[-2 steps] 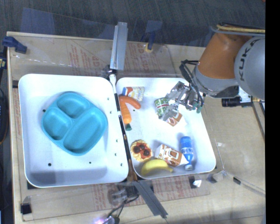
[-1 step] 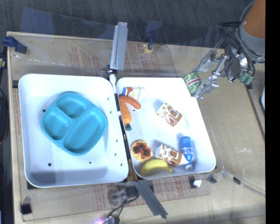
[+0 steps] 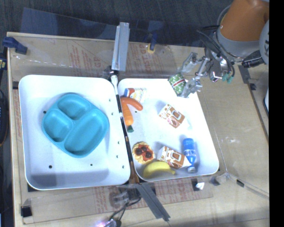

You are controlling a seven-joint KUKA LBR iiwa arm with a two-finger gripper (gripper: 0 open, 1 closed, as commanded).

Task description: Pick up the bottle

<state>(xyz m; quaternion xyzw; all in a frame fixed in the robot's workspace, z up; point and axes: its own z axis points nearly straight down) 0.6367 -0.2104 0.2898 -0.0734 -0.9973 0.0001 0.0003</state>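
Bottle (image 3: 190, 154) lies in the right bin's (image 3: 206, 126) near right corner, long axis running near-to-far, beside a carton (image 3: 172, 157). Gripper (image 3: 187, 85) hangs above the far rim, well apart from the bottle, clamped on a green-and-white carton (image 3: 178, 83).

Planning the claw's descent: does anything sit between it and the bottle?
The claw hangs over the right bin's far edge, apparently gripping a green-and-white carton. The bottle lies near the front right corner. A brown carton sits just left of that path.
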